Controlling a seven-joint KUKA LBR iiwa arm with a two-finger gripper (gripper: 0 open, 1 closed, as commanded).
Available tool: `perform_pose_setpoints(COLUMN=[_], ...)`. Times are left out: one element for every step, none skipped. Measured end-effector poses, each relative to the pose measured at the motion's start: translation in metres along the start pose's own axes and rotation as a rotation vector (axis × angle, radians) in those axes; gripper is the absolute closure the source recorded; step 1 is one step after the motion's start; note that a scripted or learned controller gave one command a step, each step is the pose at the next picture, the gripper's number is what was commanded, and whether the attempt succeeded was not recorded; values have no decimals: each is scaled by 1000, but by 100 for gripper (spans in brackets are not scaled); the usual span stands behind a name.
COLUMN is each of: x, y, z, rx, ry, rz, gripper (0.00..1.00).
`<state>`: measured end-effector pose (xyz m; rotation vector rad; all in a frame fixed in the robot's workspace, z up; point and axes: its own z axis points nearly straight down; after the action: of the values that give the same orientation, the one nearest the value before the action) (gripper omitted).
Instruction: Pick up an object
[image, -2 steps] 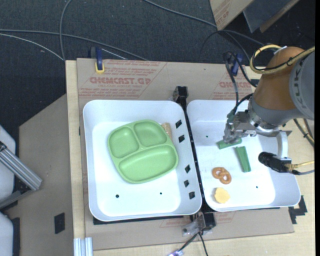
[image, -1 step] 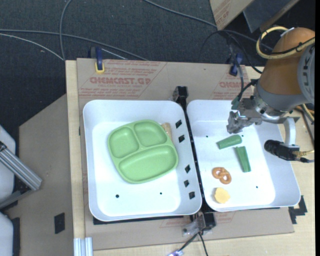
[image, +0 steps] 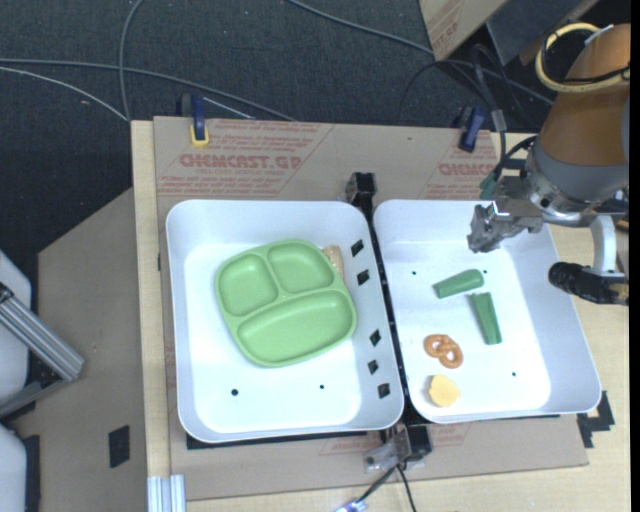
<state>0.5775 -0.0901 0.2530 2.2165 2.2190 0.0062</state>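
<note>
My gripper (image: 483, 238) hangs over the back part of the right bin (image: 560, 330), above and slightly right of a short green piece (image: 458, 284). A second green stick (image: 487, 318) lies just below that one. Toward the bin's front sit a brown pretzel (image: 442, 349) and a yellow chunk (image: 443, 391). Nothing shows between the gripper's fingers, and the angle hides their spread.
The left bin (image: 200, 240) holds a green divided plate (image: 286, 301) with a small tan item (image: 333, 260) at its upper right edge. A black divider with clips (image: 368, 290) separates the bins. Clamps (image: 199, 116) hold the cardboard at the back.
</note>
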Motion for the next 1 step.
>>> perform_pose_setpoints(x=[52], y=[22], z=[16], rx=[5], ry=[2], rz=[-5], gripper=[100])
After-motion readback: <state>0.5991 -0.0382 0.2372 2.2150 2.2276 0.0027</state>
